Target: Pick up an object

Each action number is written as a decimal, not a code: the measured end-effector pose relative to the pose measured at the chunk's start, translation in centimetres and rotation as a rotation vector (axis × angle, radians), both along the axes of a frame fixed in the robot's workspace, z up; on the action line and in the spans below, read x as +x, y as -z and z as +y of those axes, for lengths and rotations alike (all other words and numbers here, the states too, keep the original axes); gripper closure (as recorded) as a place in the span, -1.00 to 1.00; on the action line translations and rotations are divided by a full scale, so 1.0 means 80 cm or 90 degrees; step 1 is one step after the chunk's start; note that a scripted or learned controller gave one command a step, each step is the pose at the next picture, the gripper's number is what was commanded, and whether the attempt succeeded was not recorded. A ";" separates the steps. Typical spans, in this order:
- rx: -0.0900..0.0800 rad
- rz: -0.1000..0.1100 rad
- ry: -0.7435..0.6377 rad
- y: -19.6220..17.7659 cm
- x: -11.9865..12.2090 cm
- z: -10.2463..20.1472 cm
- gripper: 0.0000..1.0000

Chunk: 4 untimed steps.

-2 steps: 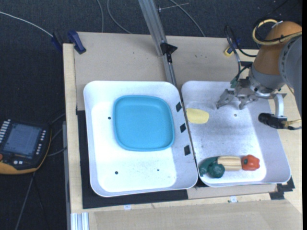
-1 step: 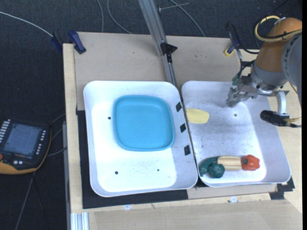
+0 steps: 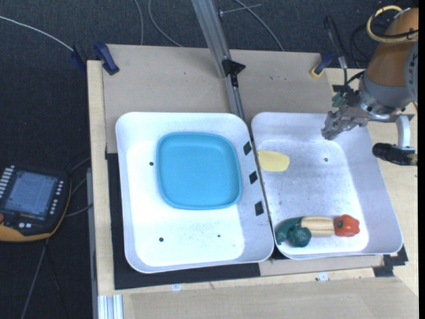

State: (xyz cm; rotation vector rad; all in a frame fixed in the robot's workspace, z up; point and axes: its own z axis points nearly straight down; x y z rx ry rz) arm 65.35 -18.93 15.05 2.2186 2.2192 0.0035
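Fingers (image 3: 332,129), pressed together, hover over right bin (image 3: 332,185) holding four objects (image 3: 273,160) (image 3: 293,233) (image 3: 318,226) (image 3: 346,225).

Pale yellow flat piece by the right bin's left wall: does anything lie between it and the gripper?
Nothing visible does. The gripper hangs at the right white bin's upper right; the pale yellow flat piece lies across bare bin floor. The green, tan and red toy pieces sit along the near wall, off that path.
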 end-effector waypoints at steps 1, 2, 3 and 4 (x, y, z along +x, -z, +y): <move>0.000 -0.002 0.000 -0.079 0.003 -0.004 1.00; 0.000 0.000 0.000 -0.124 0.004 -0.004 1.00; 0.001 0.002 -0.003 -0.109 0.003 0.065 1.00; 0.001 0.002 -0.003 -0.106 0.001 0.144 1.00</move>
